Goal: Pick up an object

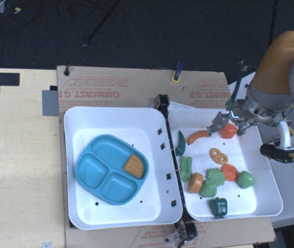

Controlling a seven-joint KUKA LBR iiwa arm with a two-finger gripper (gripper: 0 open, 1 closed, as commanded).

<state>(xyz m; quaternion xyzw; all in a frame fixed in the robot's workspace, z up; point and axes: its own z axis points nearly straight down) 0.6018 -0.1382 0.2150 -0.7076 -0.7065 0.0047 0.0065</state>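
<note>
Hand point(228, 122) over the far part of the right bin point(271, 190), touching a tomato point(229, 132). Just left of the hand, a sausage point(197, 136); farther left, by the bin wall, a pod point(181, 143). Nearer than the hand, a pretzel point(218, 155), then a cluster of toy foods point(214, 177), and nearest of all a pepper point(218, 206). Well left of the hand, the left bin point(79, 123), holding a divided tray point(92, 164) with a waffle point(134, 166) in one compartment.
</note>
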